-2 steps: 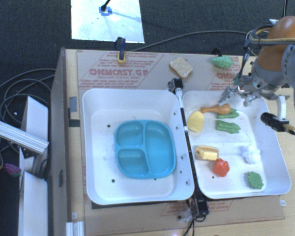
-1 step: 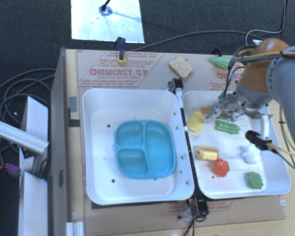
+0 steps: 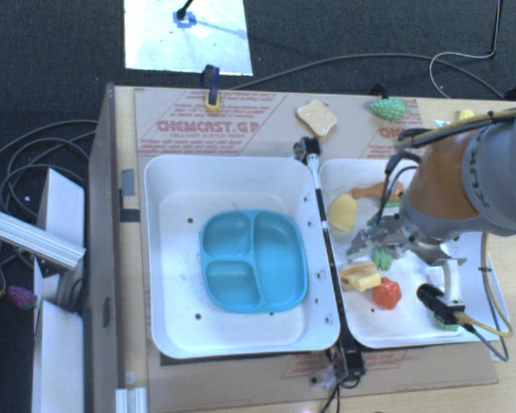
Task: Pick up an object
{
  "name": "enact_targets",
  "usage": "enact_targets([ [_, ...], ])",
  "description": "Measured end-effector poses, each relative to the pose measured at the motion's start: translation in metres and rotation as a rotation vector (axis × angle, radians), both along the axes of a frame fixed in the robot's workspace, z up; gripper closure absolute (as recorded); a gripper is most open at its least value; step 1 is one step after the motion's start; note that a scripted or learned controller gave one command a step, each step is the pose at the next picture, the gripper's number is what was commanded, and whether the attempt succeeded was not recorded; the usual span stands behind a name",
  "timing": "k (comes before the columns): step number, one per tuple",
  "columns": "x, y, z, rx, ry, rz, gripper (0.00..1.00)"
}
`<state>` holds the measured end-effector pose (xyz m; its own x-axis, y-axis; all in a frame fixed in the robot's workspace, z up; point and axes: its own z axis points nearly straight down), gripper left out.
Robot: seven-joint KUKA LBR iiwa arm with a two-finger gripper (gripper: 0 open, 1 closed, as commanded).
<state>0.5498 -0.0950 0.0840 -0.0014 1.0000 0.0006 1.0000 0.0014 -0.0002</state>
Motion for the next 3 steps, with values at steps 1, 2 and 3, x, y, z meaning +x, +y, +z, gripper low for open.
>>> enact_targets([
  [1, 0.037, -0.006, 0.001, -0.001, -0.002, 0.001, 0.0],
  [2, 0.038, -0.006, 0.011, -0.001, -0.004, 0.003, 1.0],
  [3, -0.014, 0.06, 0.101, 0.0, -0.004, 0.003, 1.0],
])
